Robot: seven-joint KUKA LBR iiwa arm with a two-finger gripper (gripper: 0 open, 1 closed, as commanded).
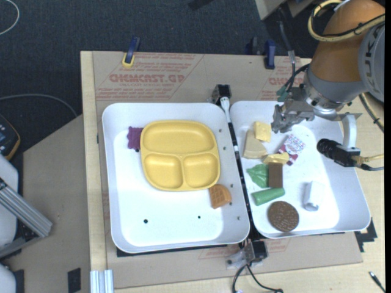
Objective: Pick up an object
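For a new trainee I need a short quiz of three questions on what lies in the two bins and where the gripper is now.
1. True or false: the yellow divided tray lies in the left bin.
2. Where does the round brown disc lie?
A) in the left bin
B) on the yellow divided tray
C) in the right bin
3. Fill in the missing word: the gripper hovers over the ____ bin.

Key: 1 true; 2 C; 3 right.
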